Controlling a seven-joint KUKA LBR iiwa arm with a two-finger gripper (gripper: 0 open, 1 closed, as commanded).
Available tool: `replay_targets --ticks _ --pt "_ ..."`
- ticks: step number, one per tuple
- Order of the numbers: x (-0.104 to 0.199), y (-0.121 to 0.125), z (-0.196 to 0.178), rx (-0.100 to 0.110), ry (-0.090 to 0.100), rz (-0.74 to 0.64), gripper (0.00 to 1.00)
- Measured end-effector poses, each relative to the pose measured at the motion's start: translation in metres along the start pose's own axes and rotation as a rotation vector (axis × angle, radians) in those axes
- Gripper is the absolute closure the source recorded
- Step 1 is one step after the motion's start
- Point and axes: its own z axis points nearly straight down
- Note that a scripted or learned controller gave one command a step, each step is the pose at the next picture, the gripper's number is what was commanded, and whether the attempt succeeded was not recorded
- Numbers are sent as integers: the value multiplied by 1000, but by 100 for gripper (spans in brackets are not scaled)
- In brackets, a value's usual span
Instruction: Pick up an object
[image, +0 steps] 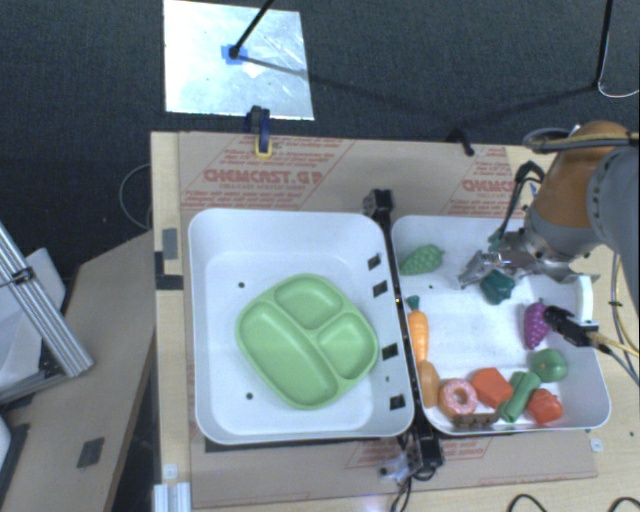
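My gripper (484, 270) hangs over the back part of the right bin (596, 405), reaching in from the right. A dark teal toy (497, 289) sits right under and against its tip; whether it is gripped cannot be told. A green leafy toy (422, 259) lies to the gripper's left. Purple grapes (536, 324) lie to its lower right. An orange carrot (418, 333) rests along the bin's left wall.
The left bin (220, 260) holds a green divided plate (306, 340). Along the right bin's front lie a pink donut (459, 397), an orange-red piece (490, 385), a green cucumber (519, 395), a green pepper (548, 364) and a red toy (546, 406).
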Motion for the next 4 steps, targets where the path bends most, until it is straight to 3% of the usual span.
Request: replay_targets --ticks 1,3,4 --pt "0 2 -13 -5 -1 -1 100" --pt "2 11 -127 -8 -2 -2 100" --pt "2 12 -141 -4 0 -3 100"
